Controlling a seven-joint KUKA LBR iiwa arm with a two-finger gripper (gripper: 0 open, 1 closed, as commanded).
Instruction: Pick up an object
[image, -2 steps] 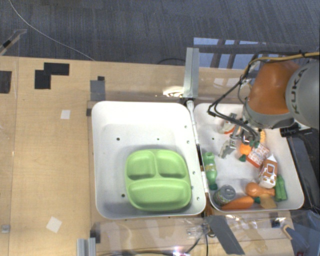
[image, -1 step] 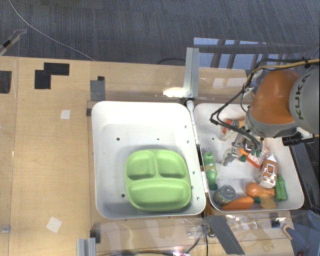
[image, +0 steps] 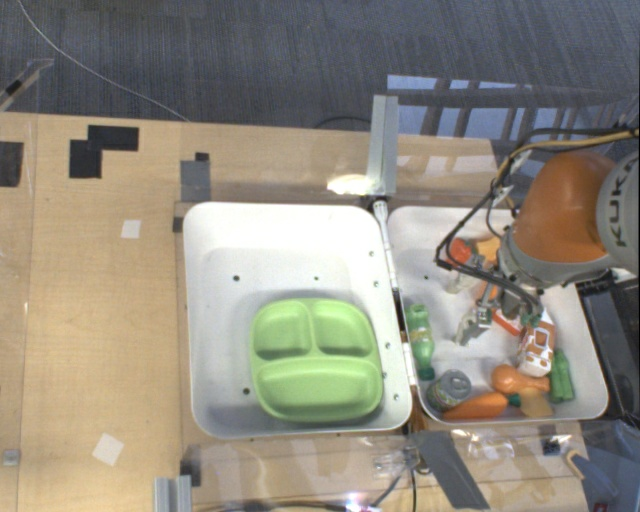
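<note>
Looking down at the bench (image: 90, 330), we see two shallow white bins set side by side. The left bin (image: 215, 250) holds a green divided plate (image: 315, 358) with three compartments, lying toward the near side of the bin.

The right bin (image: 420, 235) carries the clutter. Along its left wall stands a green bottle (image: 419, 338), and just in front of it, near the front left corner, lies a small grey round can (image: 453, 384). Beside the can, along the front wall, we find an orange carrot-like piece (image: 475, 406), and next to that a rounder orange item (image: 512, 380). A white-and-orange carton (image: 538, 347) sits just behind that round piece, and a second green bottle (image: 561, 378) lies close to the bin's right wall. Farther back, an orange-and-white object (image: 470, 250) peeks out from beneath the arm (what it is we cannot tell).

The arm, its orange band (image: 565, 205) prominent, reaches in from the right above the right bin. The gripper (image: 478, 322) hangs over the middle of that bin, above bare floor between the green bottle and the carton. We see nothing between its fingers, which appear parted; it touches none of the objects.
</note>
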